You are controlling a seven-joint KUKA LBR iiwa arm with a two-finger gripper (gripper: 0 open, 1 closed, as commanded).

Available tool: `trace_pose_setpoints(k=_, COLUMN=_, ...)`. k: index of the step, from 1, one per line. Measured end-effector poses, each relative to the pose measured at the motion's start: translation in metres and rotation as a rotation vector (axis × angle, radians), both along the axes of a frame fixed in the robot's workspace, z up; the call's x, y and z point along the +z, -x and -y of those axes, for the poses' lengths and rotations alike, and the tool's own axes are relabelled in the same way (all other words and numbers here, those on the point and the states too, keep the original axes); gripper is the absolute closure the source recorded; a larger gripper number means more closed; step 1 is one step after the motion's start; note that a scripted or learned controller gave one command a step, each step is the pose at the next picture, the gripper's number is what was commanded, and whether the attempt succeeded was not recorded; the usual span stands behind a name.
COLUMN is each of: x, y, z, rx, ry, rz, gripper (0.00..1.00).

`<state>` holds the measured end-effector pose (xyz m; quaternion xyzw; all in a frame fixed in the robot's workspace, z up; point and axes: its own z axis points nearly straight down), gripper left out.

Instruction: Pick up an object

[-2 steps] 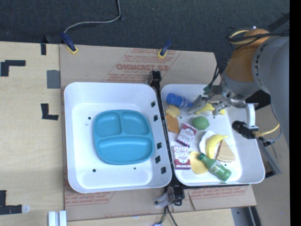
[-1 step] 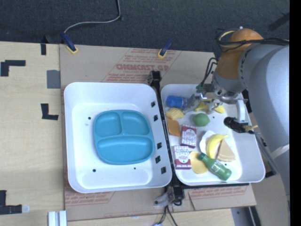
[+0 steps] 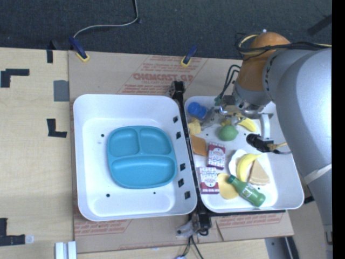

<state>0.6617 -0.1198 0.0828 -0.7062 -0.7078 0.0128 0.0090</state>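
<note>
Grey arm (image 3: 307, 112) is reaching into the right bin (image 3: 288, 196) on the surface.
Left bin (image 3: 89, 144) is holding a blue divided plate (image 3: 142, 156); the claw (image 3: 237, 111), its state unclear, is hovering just above a green ball (image 3: 228, 133), beside a banana (image 3: 243, 166) and green bottle (image 3: 247, 191).
</note>
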Motion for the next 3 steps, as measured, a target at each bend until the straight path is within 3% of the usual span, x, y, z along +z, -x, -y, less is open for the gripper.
trace_pose_setpoints(k=1, x=0.004, y=0.060, z=0.042, rx=-0.003, ry=-0.002, rz=0.033, gripper=0.00)
trace_pose_setpoints(k=2, x=0.002, y=0.005, z=0.012, rx=0.002, ry=-0.006, rz=0.018, gripper=0.00)
trace_pose_setpoints(k=3, x=0.012, y=0.004, z=0.012, rx=0.000, ry=-0.004, rz=0.026, gripper=1.00)
